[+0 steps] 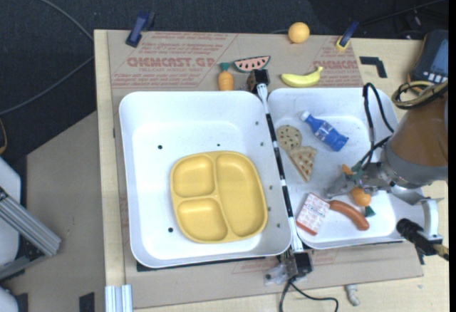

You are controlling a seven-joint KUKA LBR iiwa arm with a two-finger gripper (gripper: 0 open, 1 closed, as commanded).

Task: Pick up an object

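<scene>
- The pincer (pixel 354 182) is down in the right bin (pixel 285 100), around 4 o'clock of that bin, right by a small orange (pixel 362 197) and the hot dog (pixel 348 214). Can't tell if it's apart or together; the wrist hides too much.
- Most likely target, I'd guess, is the orange or the hot dog. They sit almost touching, so a grab could catch both or shove one away.
- The orange is round and would probably roll out of a sloppy pinch.
- The red-and-white packet (pixel 311 213) lies just at 9 o'clock of the hot dog, so a bump could push it against the bin wall.
- The arm's black cable (pixel 370 112) hangs over the bin at 1 o'clock and might snag.
- The blue bottle (pixel 324 130) and two crackers (pixel 296 149) sit at 11 o'clock of the pincer, apart enough to be safe.
- Yellow tray (pixel 217 196) in the left bin (pixel 142 118) is out of the way.
- Writing: the brown sheet (pixel 178 61) on the desk reads "CHEMCAST GP" in red. The packet's print is too small to read.
</scene>
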